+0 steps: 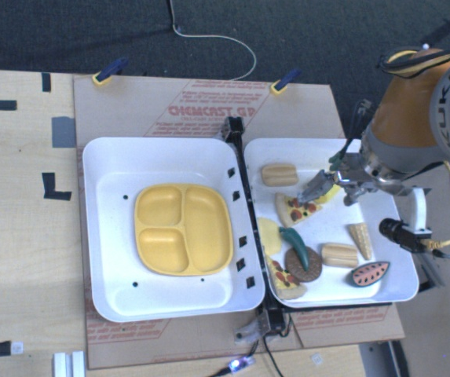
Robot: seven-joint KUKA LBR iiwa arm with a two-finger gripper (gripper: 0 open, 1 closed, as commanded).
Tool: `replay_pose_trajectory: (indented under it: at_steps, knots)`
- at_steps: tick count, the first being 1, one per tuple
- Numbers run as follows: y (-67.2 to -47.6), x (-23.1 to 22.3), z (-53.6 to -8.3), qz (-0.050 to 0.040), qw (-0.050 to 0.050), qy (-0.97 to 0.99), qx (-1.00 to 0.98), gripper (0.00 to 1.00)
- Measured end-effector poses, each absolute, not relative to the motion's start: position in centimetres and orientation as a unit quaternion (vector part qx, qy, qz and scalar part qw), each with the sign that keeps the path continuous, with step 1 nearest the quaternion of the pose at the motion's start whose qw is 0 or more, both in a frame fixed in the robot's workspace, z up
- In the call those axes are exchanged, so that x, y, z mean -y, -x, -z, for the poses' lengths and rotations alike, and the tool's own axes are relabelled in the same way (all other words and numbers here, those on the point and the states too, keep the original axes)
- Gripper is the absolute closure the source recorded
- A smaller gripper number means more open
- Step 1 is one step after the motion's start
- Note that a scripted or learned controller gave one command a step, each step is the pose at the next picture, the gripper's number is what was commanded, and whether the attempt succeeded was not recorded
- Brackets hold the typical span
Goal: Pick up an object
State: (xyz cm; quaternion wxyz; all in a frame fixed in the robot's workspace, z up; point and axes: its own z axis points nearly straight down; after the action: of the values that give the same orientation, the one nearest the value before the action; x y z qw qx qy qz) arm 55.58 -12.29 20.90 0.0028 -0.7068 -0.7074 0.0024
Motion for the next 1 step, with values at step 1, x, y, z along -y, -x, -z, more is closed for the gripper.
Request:
replay_pose_trajectory:
  at_steps: [1]
  knots:
    - [-56.46,12.02,-15.2,-0.0023,0.003,0.706,0.708,0.0]
